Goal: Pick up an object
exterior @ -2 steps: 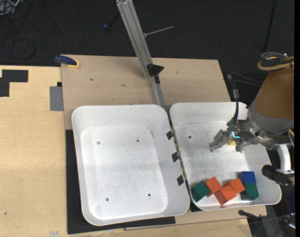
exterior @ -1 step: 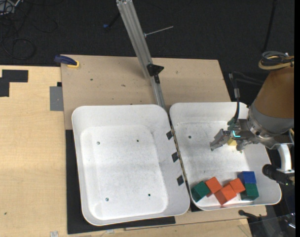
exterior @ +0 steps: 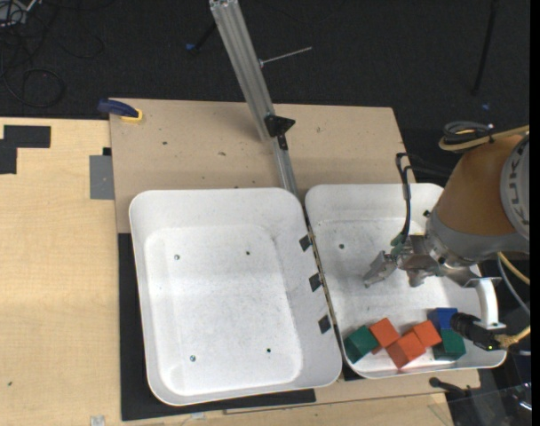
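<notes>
Gripper [exterior: 390, 267] spread and holding nothing, over the right bin [exterior: 359, 216], coloured blocks [exterior: 403, 340] clustered at its near edge, left bin [exterior: 226, 291] beside it.

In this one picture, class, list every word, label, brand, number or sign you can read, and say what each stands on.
"UK": part of a larger marking, cut off at the picture's edge, on the grey body of the arm.
No other text reads: the two white bins, the coloured blocks and the wooden bench carry no legible words, numbers or signs.
</notes>
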Controlling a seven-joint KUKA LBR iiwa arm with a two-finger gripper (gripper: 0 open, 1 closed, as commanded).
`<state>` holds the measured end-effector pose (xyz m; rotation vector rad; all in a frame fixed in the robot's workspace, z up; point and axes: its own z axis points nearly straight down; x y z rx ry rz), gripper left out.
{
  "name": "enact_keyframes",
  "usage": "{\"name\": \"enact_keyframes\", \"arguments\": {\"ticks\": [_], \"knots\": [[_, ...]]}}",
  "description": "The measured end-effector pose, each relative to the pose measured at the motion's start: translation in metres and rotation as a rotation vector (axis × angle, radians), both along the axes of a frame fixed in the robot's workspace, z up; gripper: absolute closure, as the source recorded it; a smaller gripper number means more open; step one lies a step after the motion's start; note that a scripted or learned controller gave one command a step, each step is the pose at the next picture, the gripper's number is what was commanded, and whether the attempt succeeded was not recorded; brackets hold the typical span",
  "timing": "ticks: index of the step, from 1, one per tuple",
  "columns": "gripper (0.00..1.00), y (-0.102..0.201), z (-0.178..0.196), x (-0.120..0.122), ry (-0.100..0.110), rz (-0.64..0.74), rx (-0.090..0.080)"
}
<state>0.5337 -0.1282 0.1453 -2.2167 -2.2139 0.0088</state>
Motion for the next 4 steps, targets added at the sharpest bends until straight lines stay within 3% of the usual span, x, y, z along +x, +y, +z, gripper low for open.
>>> {"name": "enact_keyframes", "arguments": {"ticks": [1,2,4], "knots": [[0.0,0.001,-0.052,0.0,-0.007,0.0,-0.001],[1.0,-0.001,-0.041,-0.001,-0.005,-0.009,-0.001],[1.0,-0.004,0.063,-0.001,-0.014,0.002,-0.002]]}}
